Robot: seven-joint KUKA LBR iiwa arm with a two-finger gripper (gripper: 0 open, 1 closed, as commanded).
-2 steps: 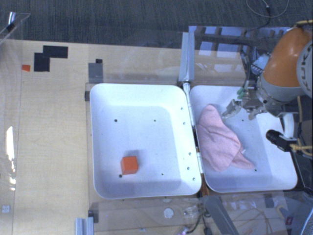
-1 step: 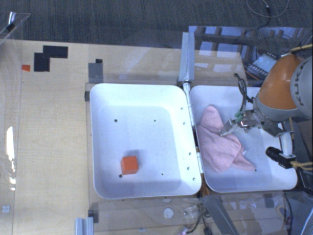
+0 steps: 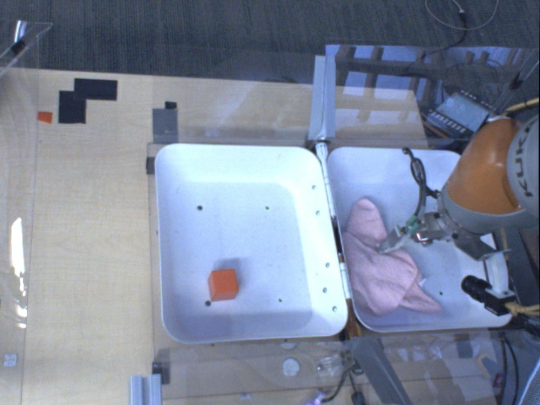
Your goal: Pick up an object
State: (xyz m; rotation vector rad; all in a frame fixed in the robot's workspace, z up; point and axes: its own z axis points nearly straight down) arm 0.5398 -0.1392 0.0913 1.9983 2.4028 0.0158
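1. A pink cloth [image 3: 381,260] lies crumpled in the right bin [image 3: 371,171], spread from the bin's middle toward its near wall and close to the divider between the two bins.
2. The gripper [image 3: 395,241] hangs over the cloth's upper right part, its tip at or just above the fabric; whether it touches cannot be told from this angle.
3. Whether the claw is open or closed cannot be told either: it is small and seen from above, and no fabric shows as clearly caught in it.
4. The cloth looks flat on the bin floor, with no part visibly raised, so the pick appears not yet done; judged from this, the arm [image 3: 485,180] is at the reach-and-grasp stage, with closing and lifting left.
5. An orange block [image 3: 224,284] sits alone in the left bin [image 3: 236,163], toward its near left corner, well apart from the gripper.
6. Both bins rest side by side on a wooden bench [image 3: 76,251].
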